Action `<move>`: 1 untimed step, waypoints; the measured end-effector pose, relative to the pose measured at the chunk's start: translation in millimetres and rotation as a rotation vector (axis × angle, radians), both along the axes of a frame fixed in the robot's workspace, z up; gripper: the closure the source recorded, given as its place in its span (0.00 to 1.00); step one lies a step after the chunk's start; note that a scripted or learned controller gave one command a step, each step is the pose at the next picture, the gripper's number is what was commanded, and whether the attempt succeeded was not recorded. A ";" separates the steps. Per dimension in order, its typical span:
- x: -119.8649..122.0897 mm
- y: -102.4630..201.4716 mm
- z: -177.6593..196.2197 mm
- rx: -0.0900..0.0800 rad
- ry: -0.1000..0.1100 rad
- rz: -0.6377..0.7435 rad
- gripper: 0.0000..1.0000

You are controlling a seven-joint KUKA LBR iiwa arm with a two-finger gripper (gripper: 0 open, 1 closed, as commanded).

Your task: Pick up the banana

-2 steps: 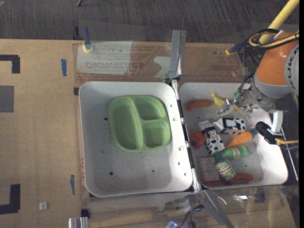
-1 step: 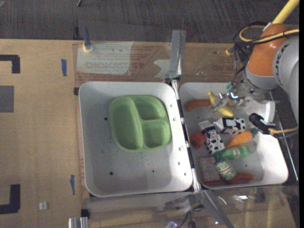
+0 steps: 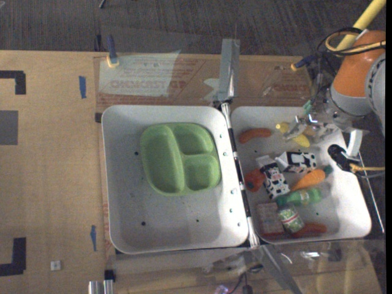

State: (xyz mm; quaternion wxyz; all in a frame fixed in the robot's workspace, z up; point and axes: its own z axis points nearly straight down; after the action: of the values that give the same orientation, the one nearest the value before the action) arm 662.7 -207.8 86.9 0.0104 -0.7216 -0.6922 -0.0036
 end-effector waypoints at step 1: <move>-3.2 -5.0 7.0 -0.012 0.009 0.001 1.00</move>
State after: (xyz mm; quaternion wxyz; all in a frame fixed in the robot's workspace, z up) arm 659.5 -212.8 93.9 0.0088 -0.7214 -0.6924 0.0038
